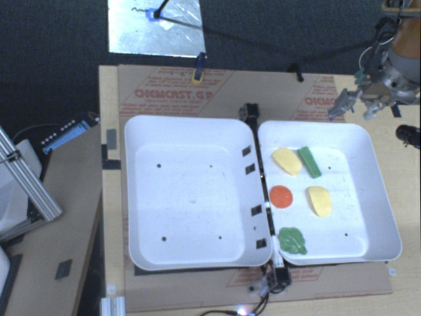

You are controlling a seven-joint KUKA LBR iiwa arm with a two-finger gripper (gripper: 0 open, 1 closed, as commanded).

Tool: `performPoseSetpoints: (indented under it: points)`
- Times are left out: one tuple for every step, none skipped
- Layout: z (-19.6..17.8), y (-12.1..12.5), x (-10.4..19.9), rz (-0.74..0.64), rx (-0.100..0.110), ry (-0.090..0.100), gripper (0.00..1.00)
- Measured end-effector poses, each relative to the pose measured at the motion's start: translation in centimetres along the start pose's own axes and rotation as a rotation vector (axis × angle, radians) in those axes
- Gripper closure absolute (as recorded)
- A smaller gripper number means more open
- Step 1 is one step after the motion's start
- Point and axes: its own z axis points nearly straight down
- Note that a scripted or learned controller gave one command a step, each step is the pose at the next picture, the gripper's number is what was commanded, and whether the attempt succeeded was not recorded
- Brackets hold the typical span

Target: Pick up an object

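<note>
Overhead, two shallow white plastic bins side by side on a cardboard-covered bench: left bin (191, 143) bare inside, right bin (368, 176) taken as landmark for all that follows. Beyond its far right corner, hovering above the bench and outside the rim, grey arm with two-finger gripper (358, 105); fingers spread apart, nothing between them.

Inside the landmark bin, five small pieces, by size: ruffled green lettuce-like piece (292, 240) at the near left corner; pale yellow rounded piece (287, 161) toward the far left; second pale yellow piece (320, 201) near the middle; flat orange-red disc (281, 197) against the left wall, just beside the divider; narrow green stick (309, 161) touching or nearly touching the far yellow piece.

Probably still the approach. For a clean pick: best to choose the middle yellow piece, well apart from walls and neighbours; centre above it, descend straight, keep fingers wide until astride it, close across the narrower width. Avoid the disc: flat, hugging the wall, likely to slip.
</note>
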Motion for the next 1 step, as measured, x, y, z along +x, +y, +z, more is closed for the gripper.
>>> performPoseSetpoints:
  points:
    - [-10.45, 1.34, 6.70, -0.008, -0.013, 0.000, 0.00]
